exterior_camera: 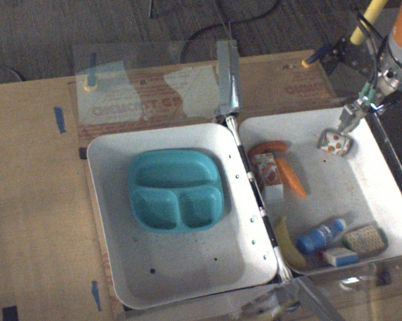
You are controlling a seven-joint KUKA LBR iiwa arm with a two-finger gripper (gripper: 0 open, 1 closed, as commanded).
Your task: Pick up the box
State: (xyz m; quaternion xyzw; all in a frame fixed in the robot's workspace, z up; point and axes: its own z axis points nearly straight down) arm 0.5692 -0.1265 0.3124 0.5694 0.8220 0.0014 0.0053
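A small white box with red spots (335, 143) sits in the upper right part of the right bin (388, 190). My gripper (346, 123) reaches in from the right and ends directly at the box's upper right corner; whether it touches the box I cannot tell. A second box, red and white (265, 169), lies along the right bin's left wall, well to the left of the gripper.
In the right bin lie an orange carrot (290, 178), a red sausage (267, 146), a banana (291, 244), a blue bottle (321, 236), a brown block (364, 239) and a small white item (339, 256). A teal divided plate (177, 190) rests in the left bin (126, 261).
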